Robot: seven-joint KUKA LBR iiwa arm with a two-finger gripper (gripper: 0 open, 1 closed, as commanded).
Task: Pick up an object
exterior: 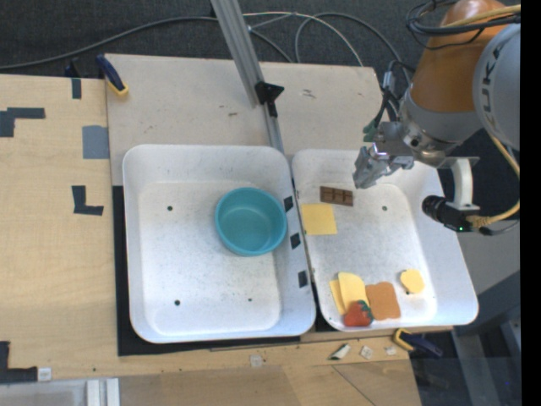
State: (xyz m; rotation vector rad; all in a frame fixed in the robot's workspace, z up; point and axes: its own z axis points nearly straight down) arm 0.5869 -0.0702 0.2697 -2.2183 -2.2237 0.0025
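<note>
arm [473, 49] cut off at right edge; end effector [368, 172] blurred

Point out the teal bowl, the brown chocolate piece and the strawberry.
Teal bowl [250, 220]: camera view, left bin, on the bowl's inner floor.
Chocolate piece [336, 196]: camera view, right bin, far end, on its middle.
Strawberry [358, 315]: camera view, right bin, near edge, on its red body.

A light plywood bench top [51, 227] fills the left side, marked with grey and dark tape patches [95, 142]. A paler wooden board [186, 100] lies under the 2 bins. Behind it runs dark carpeted floor [84, 15] crossed by thin pale cables [313, 24]. A slanted grey metal pole [241, 49] rises from the board, with a black bracket [269, 94] clamped on it.
</note>
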